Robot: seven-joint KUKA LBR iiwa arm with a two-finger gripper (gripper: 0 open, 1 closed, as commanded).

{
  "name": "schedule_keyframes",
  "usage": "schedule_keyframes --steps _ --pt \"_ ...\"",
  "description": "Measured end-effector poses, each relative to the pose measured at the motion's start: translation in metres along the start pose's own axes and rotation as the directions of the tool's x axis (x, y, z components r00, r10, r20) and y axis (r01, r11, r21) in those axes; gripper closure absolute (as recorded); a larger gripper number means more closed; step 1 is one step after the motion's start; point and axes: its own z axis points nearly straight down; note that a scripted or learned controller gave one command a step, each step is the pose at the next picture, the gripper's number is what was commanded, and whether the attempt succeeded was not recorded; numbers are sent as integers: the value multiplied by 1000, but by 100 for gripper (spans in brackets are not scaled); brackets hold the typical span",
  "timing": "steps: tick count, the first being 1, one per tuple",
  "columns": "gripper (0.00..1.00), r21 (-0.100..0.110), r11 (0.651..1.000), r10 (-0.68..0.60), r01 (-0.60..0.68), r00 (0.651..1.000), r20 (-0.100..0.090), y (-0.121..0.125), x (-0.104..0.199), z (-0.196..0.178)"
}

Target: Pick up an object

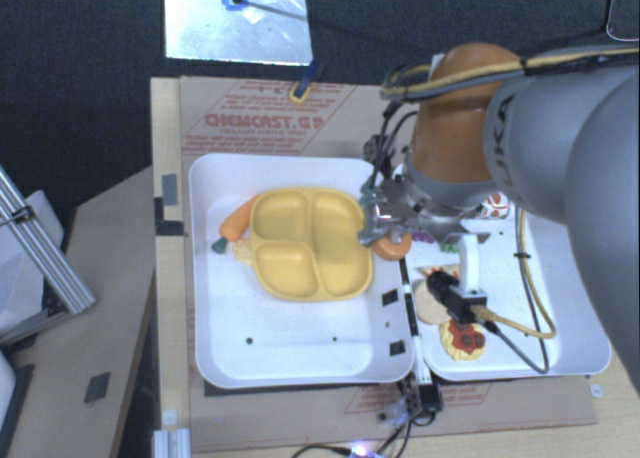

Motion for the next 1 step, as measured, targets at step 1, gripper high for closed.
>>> schedule_keyframes --steps 1 --pt "100 -1 1000 0 0 1000 0 -4 34 1"
